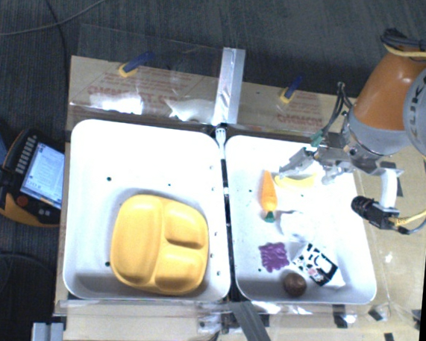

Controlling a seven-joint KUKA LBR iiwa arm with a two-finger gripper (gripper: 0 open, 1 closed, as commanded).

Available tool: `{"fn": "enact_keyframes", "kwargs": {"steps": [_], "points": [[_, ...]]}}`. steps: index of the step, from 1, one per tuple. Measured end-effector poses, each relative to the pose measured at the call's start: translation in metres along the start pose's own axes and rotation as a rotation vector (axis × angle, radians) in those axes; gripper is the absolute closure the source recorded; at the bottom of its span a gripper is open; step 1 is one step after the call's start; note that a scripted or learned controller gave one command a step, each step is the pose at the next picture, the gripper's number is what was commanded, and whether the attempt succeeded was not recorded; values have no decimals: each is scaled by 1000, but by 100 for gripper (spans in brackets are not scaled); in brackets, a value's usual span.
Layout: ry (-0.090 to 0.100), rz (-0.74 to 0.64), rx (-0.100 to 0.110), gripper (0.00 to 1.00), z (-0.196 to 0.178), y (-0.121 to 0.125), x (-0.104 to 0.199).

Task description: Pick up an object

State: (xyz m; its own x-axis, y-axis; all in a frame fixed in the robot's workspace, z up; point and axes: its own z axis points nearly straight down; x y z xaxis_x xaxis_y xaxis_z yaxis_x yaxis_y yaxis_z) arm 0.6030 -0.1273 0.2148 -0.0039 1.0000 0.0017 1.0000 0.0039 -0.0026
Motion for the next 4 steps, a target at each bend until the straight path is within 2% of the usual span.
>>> {"fn": "enact_keyframes", "kwargs": {"steps": [1, 2, 3, 4], "points": [[-1, -191, 0, 0, 113, 7, 9], [-5, 100, -1, 0, 27, 48, 25], [-3, -80, -2, 0, 118, 40, 26], [-6, -240, -15, 0, 124, 1, 5]]}}
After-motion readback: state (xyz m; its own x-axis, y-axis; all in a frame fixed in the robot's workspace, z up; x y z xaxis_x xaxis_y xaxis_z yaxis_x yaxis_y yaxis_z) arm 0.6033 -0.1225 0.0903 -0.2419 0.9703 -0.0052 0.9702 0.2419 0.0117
